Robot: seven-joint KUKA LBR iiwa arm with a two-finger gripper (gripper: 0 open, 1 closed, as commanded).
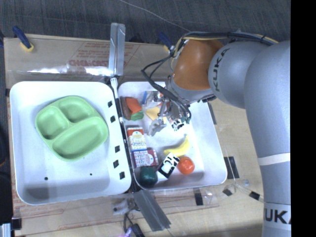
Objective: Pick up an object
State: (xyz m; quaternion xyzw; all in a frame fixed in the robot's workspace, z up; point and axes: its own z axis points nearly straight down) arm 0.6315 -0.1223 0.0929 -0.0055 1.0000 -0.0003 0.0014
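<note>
A bench seen from above at a slant, with two shallow white bins side by side; the left bin (29,181) holds a green plate (72,127) with three compartments, lying toward the bin's 10 o'clock corner; the right bin (210,152) holds a scatter of small objects.

A grey arm (256,83) with an orange band (193,65) reaches in from 3 o'clock; its gripper (165,120) hangs over the middle of the right bin, toward 12 o'clock of that bin; the metal fingers (157,126) point down toward 7 o'clock, but whether they are apart or together cannot be told, and nothing can be seen between them.

Within the right bin: an orange-red carrot (132,105) with a green end at 10 o'clock, against the left wall; a yellow piece (152,113) just beside it, partly under the gripper; a red carton (139,149) along the left wall, at about 8 o'clock; a banana (178,147) near the centre, just at 5 o'clock of the gripper; a black-and-white block (168,166) touching the banana's lower end; an orange ball (186,166) just beside the block at 3 o'clock of it; a dark green ball (147,177) at the bin's 7 o'clock corner, below the carton.
</note>
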